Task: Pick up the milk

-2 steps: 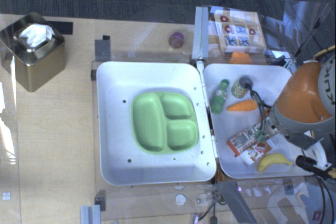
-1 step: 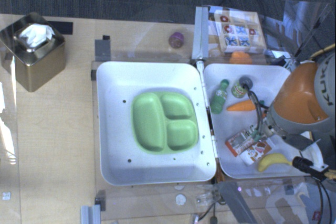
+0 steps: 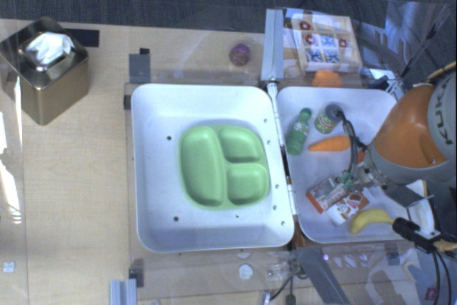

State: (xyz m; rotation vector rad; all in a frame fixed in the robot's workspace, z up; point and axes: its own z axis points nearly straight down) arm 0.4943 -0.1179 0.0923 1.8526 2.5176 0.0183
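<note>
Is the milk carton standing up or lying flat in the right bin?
Lying flat: the milk carton shows its long printed side, on the right bin floor beside the banana.

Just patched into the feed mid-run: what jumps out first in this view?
The green divided tray dominates, lying in the middle of the left bin. On the right, the arm's orange band looms over the right bin, where the clutter sits: a green bottle, a carrot, a banana and the milk carton, with the claw low right beside the carton. Far left on the bench stands a brown tissue box.
</note>
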